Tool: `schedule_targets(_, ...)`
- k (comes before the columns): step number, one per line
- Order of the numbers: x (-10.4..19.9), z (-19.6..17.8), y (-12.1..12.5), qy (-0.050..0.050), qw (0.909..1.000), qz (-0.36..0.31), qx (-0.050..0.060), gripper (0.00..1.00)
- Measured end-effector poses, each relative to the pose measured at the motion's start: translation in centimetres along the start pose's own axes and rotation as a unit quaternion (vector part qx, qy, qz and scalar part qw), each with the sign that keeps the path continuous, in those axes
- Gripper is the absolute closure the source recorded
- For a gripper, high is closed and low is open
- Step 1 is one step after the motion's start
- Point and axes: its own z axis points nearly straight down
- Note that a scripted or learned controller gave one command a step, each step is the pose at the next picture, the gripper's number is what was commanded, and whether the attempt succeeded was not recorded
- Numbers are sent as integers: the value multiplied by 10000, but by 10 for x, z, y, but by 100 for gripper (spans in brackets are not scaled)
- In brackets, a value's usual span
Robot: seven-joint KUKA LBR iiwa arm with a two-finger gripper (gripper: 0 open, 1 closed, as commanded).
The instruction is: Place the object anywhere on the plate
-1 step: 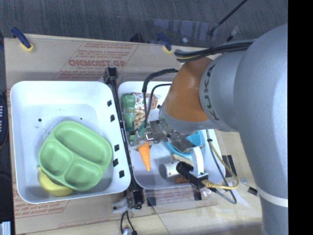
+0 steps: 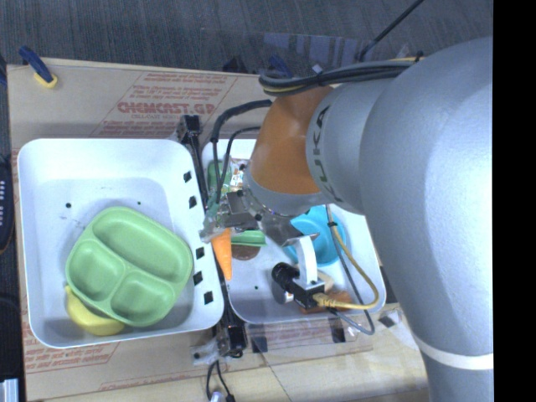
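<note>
The grey arm (image 2: 419, 191) looms over the right bin (image 2: 251, 304), its orange band (image 2: 285, 153) above the wrist. In the left bin (image 2: 50, 166) lies the green divided plate (image 2: 130, 265), a yellow object (image 2: 88, 318) peeking from under it. The gripper (image 2: 230, 220) hovers just above an orange carrot (image 2: 223, 256) at the right bin's left wall; whether it grips, I cannot tell.

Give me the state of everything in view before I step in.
Green divided plate: in the left bin, tilted, nothing on it.
Yellow object: partly under the plate.
Carrot: in the right bin, below the arm.
Blue cup: in the right bin, partly hidden.
</note>
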Motion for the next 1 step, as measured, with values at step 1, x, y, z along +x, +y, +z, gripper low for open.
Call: schedule_targets(1, 0, 0, 0, 0, 10000, -7, 2, 0)
